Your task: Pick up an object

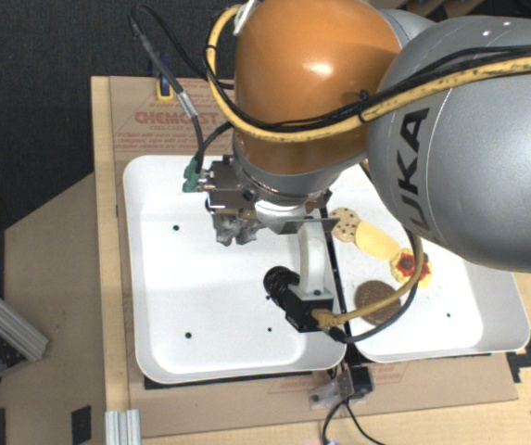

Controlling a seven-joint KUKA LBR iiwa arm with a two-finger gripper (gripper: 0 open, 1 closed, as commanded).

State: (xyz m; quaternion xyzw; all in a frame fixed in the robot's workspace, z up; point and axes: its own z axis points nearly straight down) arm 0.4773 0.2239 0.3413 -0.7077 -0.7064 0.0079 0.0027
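The arm [469, 137] reaches over the table [117, 248] and ends in the hand [234, 222], which hangs low over the far part of the left bin [182, 276], above bare white floor. The view is too steep and the wrist too bulky to tell whether the hand is clenched or released, and nothing can be seen in its grip. All the loose things lie to the view's right of the hand, in the right bin [469, 313]. Nearest the hand is a tan disc [344, 222] dotted with holes, touching a yellow piece [374, 241] on its far side from the hand. Just beyond that lies a small red-and-yellow item [404, 265], and nearer the camera a brown disc [373, 297], partly crossed by a cable.
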